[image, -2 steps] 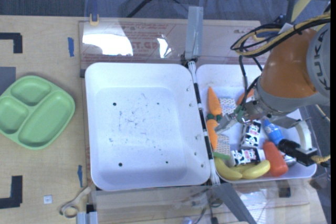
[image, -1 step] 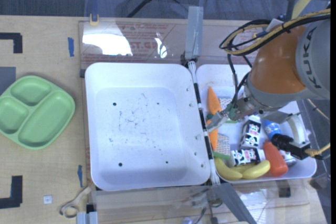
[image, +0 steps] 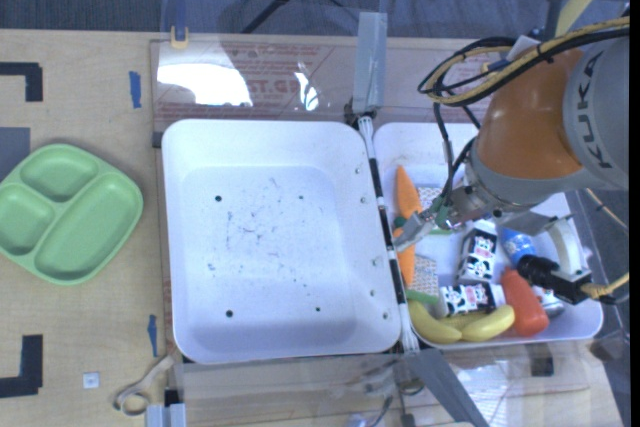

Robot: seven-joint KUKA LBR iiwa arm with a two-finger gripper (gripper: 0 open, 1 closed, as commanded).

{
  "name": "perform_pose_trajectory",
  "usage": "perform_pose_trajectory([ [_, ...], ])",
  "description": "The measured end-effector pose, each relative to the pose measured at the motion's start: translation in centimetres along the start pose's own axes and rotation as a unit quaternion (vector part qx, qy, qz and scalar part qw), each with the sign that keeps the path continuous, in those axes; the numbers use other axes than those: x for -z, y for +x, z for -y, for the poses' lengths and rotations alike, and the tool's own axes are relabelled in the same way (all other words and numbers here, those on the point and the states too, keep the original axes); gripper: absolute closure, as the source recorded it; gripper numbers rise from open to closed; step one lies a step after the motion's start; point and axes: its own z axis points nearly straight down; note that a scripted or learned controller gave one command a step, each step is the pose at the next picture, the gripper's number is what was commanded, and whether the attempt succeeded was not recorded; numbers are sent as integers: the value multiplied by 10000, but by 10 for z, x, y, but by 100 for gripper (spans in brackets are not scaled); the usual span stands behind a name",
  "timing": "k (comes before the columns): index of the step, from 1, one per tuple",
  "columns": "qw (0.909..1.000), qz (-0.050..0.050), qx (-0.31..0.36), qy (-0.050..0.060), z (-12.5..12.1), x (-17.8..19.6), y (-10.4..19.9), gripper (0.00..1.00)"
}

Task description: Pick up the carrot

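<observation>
The carrot (image: 404, 191) is long and orange and lies along the left wall of the right bin (image: 590, 320), pointing away from the camera. Its lower end (image: 407, 267) shows again below the gripper. My gripper (image: 424, 221) hangs low over the carrot's middle and hides that part of it. The grey arm with its orange band (image: 530, 125) reaches in from the right above the bin. Whether the carrot sits between the gripper's tips is hidden from this angle.
The right bin also holds a yellow banana (image: 462, 325), a red pepper (image: 525, 302), two cow-patterned boxes (image: 478, 255), a blue-capped bottle (image: 515, 245) and a white roll (image: 565, 245). The left bin (image: 270, 235) adjoins it. A green divided plate (image: 65, 210) lies far left.
</observation>
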Motion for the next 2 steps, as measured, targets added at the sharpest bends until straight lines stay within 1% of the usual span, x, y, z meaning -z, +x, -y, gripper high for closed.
perform_pose_trajectory([
  [2,10000,0,0,0,0,0,0,0],
])
